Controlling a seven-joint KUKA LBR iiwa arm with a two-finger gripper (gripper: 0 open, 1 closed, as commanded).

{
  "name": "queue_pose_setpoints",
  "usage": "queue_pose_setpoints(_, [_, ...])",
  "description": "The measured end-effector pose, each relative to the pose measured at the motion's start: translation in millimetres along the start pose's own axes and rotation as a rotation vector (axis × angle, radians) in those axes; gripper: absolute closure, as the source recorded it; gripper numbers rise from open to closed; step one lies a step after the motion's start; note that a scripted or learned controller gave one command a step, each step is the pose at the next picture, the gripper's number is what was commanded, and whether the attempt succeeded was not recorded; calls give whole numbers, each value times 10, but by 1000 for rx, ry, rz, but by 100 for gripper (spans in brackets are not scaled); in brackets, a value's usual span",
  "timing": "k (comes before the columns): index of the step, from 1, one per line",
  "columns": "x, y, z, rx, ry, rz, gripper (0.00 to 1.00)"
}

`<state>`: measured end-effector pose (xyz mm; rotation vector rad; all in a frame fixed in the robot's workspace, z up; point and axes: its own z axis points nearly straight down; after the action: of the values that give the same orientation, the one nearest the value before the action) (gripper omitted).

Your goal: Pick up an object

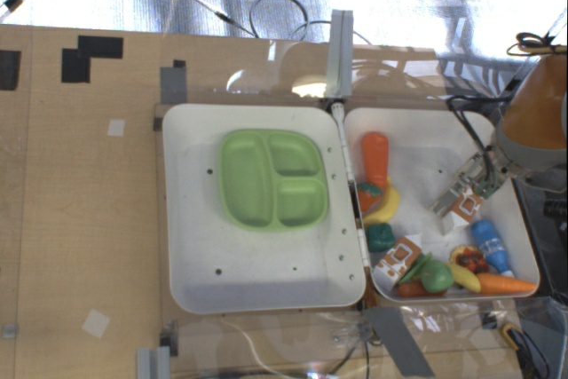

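the robot's hand (463,193) hung low over the right bin (417,169), just above a small orange-and-white box (467,209); its grip could not be told.

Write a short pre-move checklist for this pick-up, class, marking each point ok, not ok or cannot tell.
1. Gripper inside the right bin: ok.
2. Gripper over a target: ok, it sits at a small orange-and-white box.
3. Box between the fingers: cannot tell.
4. Room around the box: not ok, a blue bottle lies close beside it.
5. Green plate in the left bin, away from the arm: ok.
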<state>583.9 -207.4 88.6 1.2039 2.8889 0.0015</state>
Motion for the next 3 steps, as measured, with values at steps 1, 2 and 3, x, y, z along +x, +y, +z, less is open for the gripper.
queue_pose_setpoints(1, [-10, 39, -134, -4, -6, -8, 100])
queue_pose_setpoints(2, [86, 741, -1019, -4, 0, 196, 100])
queue_pose_setpoints(3, [81, 711, -996, 1, 3, 199, 0])
